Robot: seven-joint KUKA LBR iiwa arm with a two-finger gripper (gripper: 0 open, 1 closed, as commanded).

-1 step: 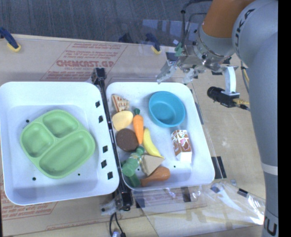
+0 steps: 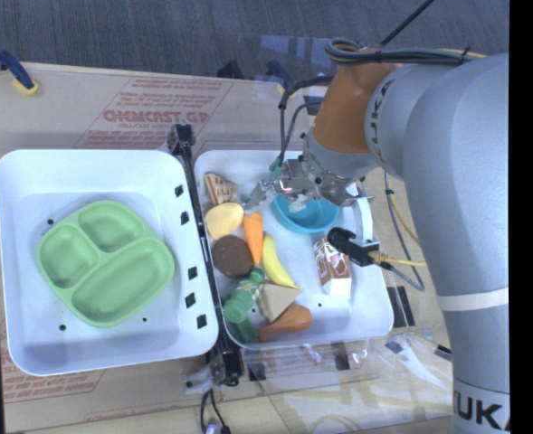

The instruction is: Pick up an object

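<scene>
The right bin [image 2: 375, 307] holds several toy foods. Among them are a blue bowl [image 2: 308, 215], an orange carrot [image 2: 253, 235], a yellow banana [image 2: 279, 267], a brown round piece [image 2: 233, 256] and a pale yellow lemon-like piece [image 2: 224, 219]. A bread slice [image 2: 219, 188] lies at the bin's back left, and a small carton [image 2: 333, 267] lies right of the banana. A green bottle [image 2: 239, 302], a sandwich wedge [image 2: 274, 300] and a drumstick [image 2: 287, 320] lie at the front. My gripper [image 2: 282, 184] hangs low over the back of this bin, just left of and above the blue bowl. The wrist hides part of the bowl.
The left bin [image 2: 13, 197] holds a green divided plate [image 2: 106, 260]. A black clamp strip [image 2: 194, 233] runs between the two bins. The grey arm [image 2: 447, 179] covers the right side of the bench, and cables [image 2: 402, 260] trail over the right bin's right rim.
</scene>
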